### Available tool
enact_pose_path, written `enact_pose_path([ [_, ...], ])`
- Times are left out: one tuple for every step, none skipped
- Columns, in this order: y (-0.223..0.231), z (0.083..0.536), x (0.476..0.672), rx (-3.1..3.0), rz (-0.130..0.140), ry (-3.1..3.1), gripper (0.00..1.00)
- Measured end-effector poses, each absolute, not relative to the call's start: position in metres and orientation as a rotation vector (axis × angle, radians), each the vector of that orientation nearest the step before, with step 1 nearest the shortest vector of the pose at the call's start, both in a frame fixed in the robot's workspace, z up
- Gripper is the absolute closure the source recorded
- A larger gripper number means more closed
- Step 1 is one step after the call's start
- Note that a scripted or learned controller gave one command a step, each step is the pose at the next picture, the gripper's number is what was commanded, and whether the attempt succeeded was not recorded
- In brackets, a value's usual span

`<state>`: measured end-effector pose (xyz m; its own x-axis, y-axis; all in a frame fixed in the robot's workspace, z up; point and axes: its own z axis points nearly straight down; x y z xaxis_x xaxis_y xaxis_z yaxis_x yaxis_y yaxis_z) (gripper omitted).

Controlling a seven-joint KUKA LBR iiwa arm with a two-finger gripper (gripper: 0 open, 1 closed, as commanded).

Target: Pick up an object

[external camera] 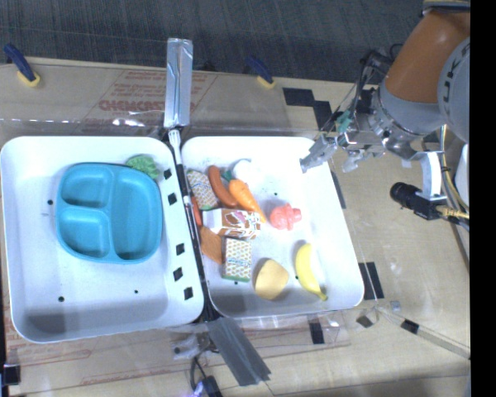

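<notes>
Bench with two white bins (339, 222): left holds a blue tray (110, 212), right holds my candidates, banana (308, 270) and pink toy (285, 216); my gripper (318, 157), state indiscernible, hovers at the right bin's far corner, best descending squarely over an isolated item.

A: Place type?
B: Robot lab. Grey-and-orange arm (422, 64) over a wooden bench (413, 263) with two white bins (16, 246).
A: Other cues?
B: Blue clamps (21, 63) on the bench edge behind the bins, black tape marks (370, 281) right of them, toy food (310, 269) inside one.
</notes>
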<state>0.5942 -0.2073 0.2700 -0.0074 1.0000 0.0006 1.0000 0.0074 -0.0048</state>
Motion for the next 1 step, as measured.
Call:
enact_pose_path([
  [-0.2105,0.2601,0.5246,-2.082,0.003,-2.349,0.00],
])
